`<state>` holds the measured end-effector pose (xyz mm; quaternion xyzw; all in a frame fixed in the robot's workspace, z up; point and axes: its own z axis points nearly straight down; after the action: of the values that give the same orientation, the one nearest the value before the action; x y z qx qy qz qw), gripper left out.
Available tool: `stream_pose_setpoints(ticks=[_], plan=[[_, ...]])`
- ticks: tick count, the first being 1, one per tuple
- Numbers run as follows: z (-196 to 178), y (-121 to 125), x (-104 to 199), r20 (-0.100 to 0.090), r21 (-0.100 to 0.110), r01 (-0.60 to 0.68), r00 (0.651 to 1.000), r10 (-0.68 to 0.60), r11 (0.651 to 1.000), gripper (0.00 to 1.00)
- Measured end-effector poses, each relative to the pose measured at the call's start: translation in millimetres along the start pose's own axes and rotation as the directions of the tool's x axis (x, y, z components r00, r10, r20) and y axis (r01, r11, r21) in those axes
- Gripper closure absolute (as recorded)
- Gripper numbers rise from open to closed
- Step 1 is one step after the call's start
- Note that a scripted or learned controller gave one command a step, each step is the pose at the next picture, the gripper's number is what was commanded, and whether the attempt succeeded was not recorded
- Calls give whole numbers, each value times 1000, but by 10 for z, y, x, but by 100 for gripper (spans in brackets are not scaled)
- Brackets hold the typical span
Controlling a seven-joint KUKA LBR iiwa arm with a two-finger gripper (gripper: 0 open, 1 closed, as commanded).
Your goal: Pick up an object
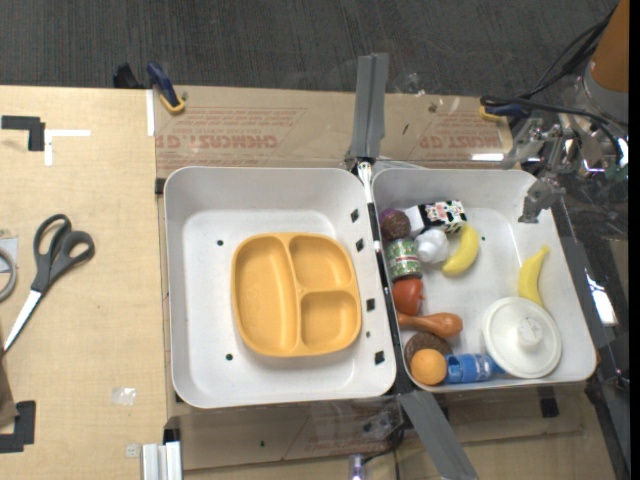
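— What is there for you to pick up, and where does it lie?

— In the right bin (575, 268), a crowd along its left wall: a dark plum (396, 224) at the far end, a green tin (404, 258), a red tomato (407, 295), a drumstick (432, 323) and an orange (428, 368) at the near left corner, touching a blue bottle (468, 369). A spotted cow toy (443, 213) sits near the far wall, a banana (462, 251) just beside it. A second banana (533, 273) lies by the right wall, a white lidded bowl (521, 336) at the near right corner.

— And your pincer?

— My pincer (537, 203) hangs over the far right corner of that bin, pinching nothing (spread or pressed together, I cannot tell).

— The left bin (190, 298)?

— A yellow divided plate (297, 294) at its middle. Scissors (45, 268) lie on the bench's left edge.
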<state>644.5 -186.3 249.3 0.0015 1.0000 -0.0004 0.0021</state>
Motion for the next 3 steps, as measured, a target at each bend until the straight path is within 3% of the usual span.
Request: stream_pose_setpoints(ticks=[1,2,3], plan=[[980,-356,136,1,1,0,1000,0,1000,0],[1553,-347,-10,1,0,-35,999,35,999,0],[1556,-12,295,0,0,-155,988,155,988,0]])
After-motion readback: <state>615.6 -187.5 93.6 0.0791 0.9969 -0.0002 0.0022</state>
